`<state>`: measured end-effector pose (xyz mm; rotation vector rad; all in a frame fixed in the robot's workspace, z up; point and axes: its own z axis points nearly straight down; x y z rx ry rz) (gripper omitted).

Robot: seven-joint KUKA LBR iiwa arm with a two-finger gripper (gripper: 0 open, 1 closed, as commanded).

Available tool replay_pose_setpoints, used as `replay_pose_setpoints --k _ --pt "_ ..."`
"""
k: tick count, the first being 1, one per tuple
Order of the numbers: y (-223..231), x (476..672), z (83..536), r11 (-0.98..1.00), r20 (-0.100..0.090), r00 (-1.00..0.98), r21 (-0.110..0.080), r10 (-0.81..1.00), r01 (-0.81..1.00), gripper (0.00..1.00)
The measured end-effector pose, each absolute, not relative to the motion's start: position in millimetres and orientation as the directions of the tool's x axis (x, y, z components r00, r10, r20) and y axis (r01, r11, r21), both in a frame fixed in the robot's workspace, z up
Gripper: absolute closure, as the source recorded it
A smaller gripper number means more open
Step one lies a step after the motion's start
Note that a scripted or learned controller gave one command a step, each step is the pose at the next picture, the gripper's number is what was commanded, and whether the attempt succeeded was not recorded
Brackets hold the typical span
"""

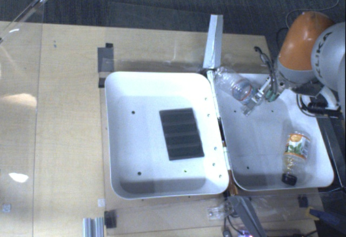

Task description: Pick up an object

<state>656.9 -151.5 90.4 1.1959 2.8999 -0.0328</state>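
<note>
A clear, crumpled plastic bottle [231, 85] lies in the far left corner of the right bin [259, 139]. My gripper [254, 100] hangs just right of that bottle's near end, touching or almost touching it. A second bottle with an orange and green label and a dark cap [294, 156] lies near the right bin's front right corner. A black ribbed rectangular block [182, 133] lies flat in the middle of the left bin [124, 122].
The grey arm with its orange band [304, 41] reaches in over the right bin's far right corner. A grey upright bar [213, 41] stands behind the gap between the bins. Cables and clamps lie along the bench's front edge [243, 219].
</note>
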Motion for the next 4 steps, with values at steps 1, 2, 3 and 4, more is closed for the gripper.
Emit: replay_pose_setpoints --k 1,2,3,4 --pt "-148 660.4 89 0.618 0.002 -0.618 -0.014 0.786 0.786 0.0" --pt "-123 662.1 87 0.524 -0.004 -0.524 -0.022 0.852 0.852 0.0" --pt "-117 663.1 87 0.477 0.0 -0.477 -0.023 0.879 0.878 0.0" --pt "-121 663.8 87 0.516 0.009 -0.516 -0.021 0.856 0.856 0.0"
